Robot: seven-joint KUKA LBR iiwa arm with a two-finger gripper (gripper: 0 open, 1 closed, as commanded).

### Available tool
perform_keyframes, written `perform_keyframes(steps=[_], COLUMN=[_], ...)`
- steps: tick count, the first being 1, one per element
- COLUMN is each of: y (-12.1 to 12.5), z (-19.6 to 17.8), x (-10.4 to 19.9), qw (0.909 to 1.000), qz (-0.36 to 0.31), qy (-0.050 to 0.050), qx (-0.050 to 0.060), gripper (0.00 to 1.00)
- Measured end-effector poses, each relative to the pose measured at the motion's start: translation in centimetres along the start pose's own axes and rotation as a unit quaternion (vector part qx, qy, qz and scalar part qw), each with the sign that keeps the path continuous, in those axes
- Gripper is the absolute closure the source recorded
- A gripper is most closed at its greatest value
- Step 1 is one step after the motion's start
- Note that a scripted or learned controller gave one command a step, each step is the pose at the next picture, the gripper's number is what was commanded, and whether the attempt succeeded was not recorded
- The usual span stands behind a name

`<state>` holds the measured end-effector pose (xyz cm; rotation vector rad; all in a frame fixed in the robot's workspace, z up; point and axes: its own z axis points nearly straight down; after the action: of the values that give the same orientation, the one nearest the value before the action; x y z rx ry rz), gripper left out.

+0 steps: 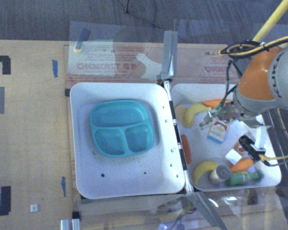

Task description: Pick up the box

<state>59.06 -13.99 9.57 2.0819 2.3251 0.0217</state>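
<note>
The box (216, 132), a small white carton with blue and red print, lies in the right bin (201, 150), roughly in the middle of its upper half. The gripper (216, 117) hangs just above the box's upper edge, at the end of the grey arm with its orange band (259, 80) that reaches in from the right. Whether the gripper is spread or pressed together I cannot tell; its tip is a small tangle of metal, and nothing is plainly pinched in it. The box appears to rest on the bin floor rather than being lifted.

Around the box: a yellow banana (192, 113) lies to its left near the bin's top corner, an orange carrot-like piece (212, 102) sits above the gripper, and a thin red stick (185, 148) lies along the left wall. Near the bottom edge are a second yellow fruit (204, 169), a grey can (220, 175), a green bottle (242, 178) and an orange carrot (242, 165). The left bin (81, 176) holds a turquoise divided plate (121, 127). Both bins sit on the table (29, 143).
</note>
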Motion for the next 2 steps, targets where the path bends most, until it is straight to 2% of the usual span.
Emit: perform_keyframes(steps=[1,2], y=[-3.3,1.1], z=[-7.7,0.9], x=[-2.2,-2.2], qw=[0.9951,0.9935], qz=[0.098,0.114], qy=[0.001,0.000], qx=[0.012,0.010], gripper=[0.00,0.00])
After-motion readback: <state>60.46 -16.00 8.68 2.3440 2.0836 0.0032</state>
